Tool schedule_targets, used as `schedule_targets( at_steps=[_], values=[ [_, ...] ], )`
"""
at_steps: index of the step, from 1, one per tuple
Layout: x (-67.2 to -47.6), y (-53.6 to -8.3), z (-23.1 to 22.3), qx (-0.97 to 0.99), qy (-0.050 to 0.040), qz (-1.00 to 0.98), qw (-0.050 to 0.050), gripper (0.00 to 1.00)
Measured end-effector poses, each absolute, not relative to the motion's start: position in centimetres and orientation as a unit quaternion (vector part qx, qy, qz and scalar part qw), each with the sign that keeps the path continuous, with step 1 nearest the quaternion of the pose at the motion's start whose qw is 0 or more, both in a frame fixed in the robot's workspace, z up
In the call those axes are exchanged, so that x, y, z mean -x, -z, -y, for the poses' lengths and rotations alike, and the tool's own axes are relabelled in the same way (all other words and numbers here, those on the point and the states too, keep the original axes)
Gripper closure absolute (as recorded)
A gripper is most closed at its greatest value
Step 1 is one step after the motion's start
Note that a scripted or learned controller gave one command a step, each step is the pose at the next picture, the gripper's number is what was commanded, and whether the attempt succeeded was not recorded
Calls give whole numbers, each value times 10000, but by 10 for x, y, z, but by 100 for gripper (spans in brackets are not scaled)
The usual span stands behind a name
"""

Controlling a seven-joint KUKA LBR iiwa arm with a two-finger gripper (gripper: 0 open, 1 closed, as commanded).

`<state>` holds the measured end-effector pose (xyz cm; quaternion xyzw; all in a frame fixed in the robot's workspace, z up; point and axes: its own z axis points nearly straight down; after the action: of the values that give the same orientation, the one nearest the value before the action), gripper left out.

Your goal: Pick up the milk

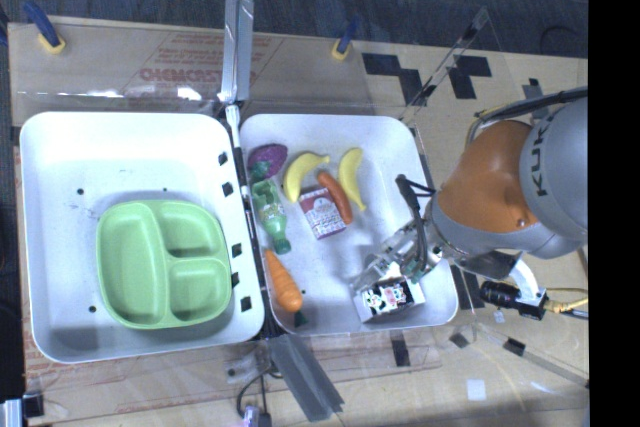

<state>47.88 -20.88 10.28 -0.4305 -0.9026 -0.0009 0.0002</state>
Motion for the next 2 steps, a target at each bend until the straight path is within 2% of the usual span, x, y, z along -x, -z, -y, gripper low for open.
schedule_targets(
  at_steps=[1,2],
  values=[
    [-492,-93,209,3903,-1,9207,-19,0],
    [-479,-93,209,4337,12,9011,-14,0]
  ],
)
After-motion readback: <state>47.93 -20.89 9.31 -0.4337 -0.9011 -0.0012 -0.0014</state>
